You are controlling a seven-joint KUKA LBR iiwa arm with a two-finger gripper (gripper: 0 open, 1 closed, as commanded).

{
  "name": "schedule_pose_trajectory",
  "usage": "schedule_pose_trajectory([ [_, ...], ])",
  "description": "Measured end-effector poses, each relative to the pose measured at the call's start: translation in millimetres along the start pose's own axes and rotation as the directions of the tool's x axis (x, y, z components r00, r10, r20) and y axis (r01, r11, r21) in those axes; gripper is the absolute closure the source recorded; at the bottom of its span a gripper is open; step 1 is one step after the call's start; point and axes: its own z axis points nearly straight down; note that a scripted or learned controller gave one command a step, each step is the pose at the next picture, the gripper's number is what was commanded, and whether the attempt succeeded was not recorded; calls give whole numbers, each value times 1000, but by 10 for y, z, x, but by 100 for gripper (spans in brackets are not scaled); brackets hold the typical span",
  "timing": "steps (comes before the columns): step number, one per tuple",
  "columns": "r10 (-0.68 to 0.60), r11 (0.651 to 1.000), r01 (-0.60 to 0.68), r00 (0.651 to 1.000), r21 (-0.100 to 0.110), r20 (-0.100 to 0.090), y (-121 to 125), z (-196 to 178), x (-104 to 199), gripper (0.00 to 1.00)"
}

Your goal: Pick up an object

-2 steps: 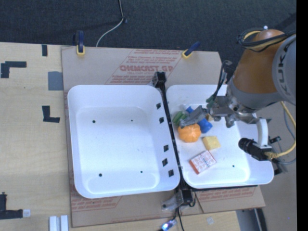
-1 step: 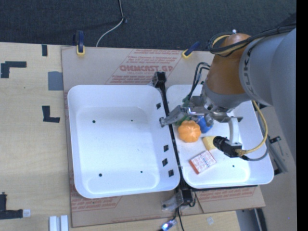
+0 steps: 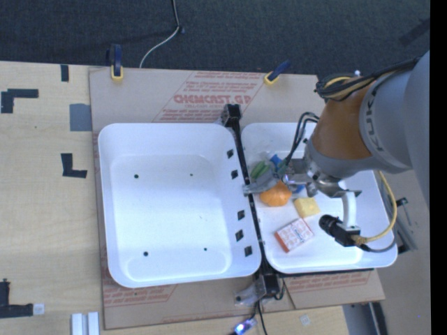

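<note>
Objects are lying clustered in the right shallow white bin (image 3: pixel 363 260): a round orange ball (image 3: pixel 276 196), a pale yellow block (image 3: pixel 306 206) just beside it, a small red-and-white printed box (image 3: pixel 294 234) nearer the front, and green and blue items (image 3: pixel 263 167) against the black divider (image 3: pixel 241 180). Just above the orange ball and yellow block, the gripper (image 3: pixel 302 181) is hanging on the grey arm with the orange band (image 3: pixel 349 135); whether it is gripping anything I cannot tell. On the table, the left white bin (image 3: pixel 167 204) is sitting alongside on brown cardboard (image 3: pixel 202 96).
</note>
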Motion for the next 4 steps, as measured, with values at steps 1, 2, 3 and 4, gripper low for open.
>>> schedule_pose_trajectory([
  [1, -5, 1000, 5, 1000, 13, -15, 120, 189, -5, 0],
  [2, -10, 1000, 11, 1000, 16, -22, 133, 102, 37, 100],
  [3, -11, 1000, 12, 1000, 13, -20, 122, 152, 21, 100],
  [4, 7, 1000, -7, 1000, 13, 13, -60, -259, -284, 100],
])
